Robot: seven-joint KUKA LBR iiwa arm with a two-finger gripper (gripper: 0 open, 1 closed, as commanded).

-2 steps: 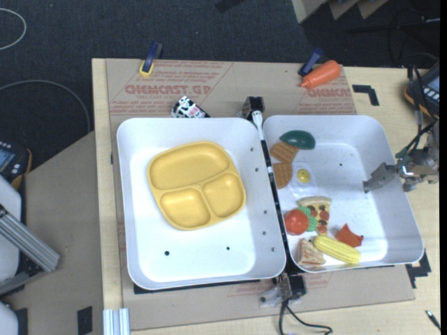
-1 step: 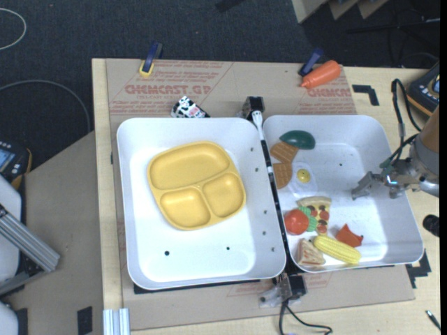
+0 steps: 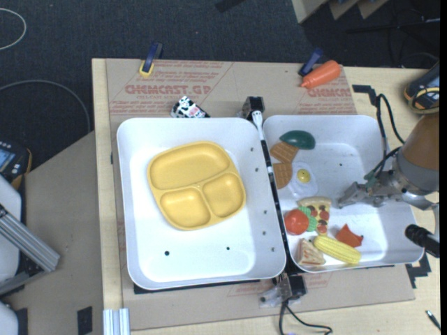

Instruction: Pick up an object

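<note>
Arm came in from the right, gripper (image 3: 353, 195) low over the right bin (image 3: 349, 135), about mid-height, toward its right side. Couldn't tell how the fingers stood, too small and dark against the white floor. Nothing visibly between them.

Objects in the right bin sat mostly along its left wall and front edge: dark green piece (image 3: 298, 139) at the back, brown pieces (image 3: 283, 162) just below it against the left wall, fried egg (image 3: 303, 178) next, then a pizza slice (image 3: 316, 209) with a tomato (image 3: 296, 221) touching its left side. Along the front rim: sandwich wedge (image 3: 311, 252), corn cob (image 3: 337, 249) just beside it, red piece (image 3: 350, 236) right behind the corn. Gripper was apart from all of them, nearest the pizza slice and red piece. Open floor in the bin's back right quarter, around the gripper.

Left bin (image 3: 195, 267) held a yellow divided plate (image 3: 196, 185), tilted diagonally, set toward the back; bare floor along the front and left edges.

On the desk (image 3: 112, 187) behind the bins: a cow toy (image 3: 188, 108) by the left bin's back rim, a carrot (image 3: 321, 75) near the far edge, a blue and yellow clamp (image 3: 149, 61) on the back edge
</note>
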